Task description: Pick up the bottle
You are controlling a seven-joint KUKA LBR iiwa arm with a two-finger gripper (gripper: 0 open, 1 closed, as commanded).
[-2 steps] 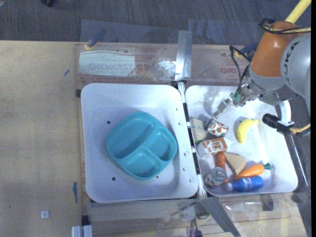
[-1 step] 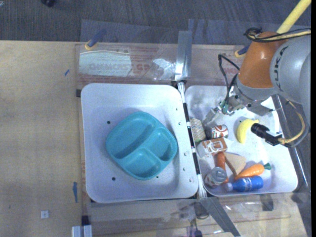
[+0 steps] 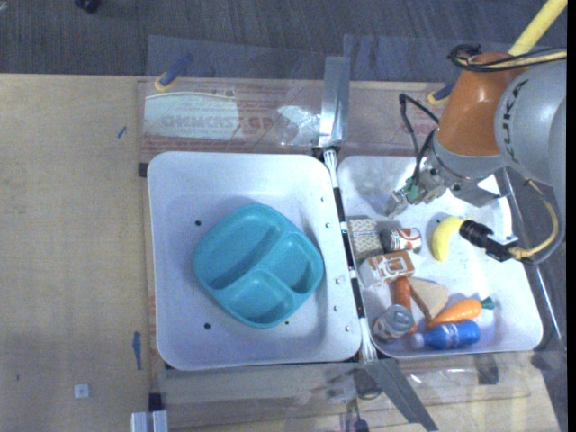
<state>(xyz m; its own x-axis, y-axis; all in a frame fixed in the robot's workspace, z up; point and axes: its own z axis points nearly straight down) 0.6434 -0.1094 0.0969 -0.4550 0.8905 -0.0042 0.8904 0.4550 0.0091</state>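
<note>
The arm (image 3: 504, 106) came in from the right, grey casing with the glossy orange band over the far part of the right bin (image 3: 522, 327), wrist angled down and left. The gripper (image 3: 402, 198) sat low over the far-left part of that bin, tip above bare white floor; I could not tell the state of the fingers, too small and blurred. Nothing visibly between them. Black cables looped off the wrist, one ending in a black plug near the banana.

The bottle (image 3: 447, 336), blue plastic with a pale cap, lay on its side at the near edge of the right bin, well apart from the gripper. Just beyond it was a carrot (image 3: 458, 311), orange and tapered with a green end. A round metal can (image 3: 393, 322) stood left of the bottle. A tan wedge-shaped block (image 3: 428, 296) lay beside the carrot. Further back were an orange-and-white carton (image 3: 391, 266), a small patterned box (image 3: 364, 236), and a small can on its side (image 3: 402, 239). The yellow banana (image 3: 443, 238) was curved, smooth, on the right.

The left bin (image 3: 171, 196), shallow white plastic with rounded corners, held a teal divided tray (image 3: 257, 265), matte.
</note>
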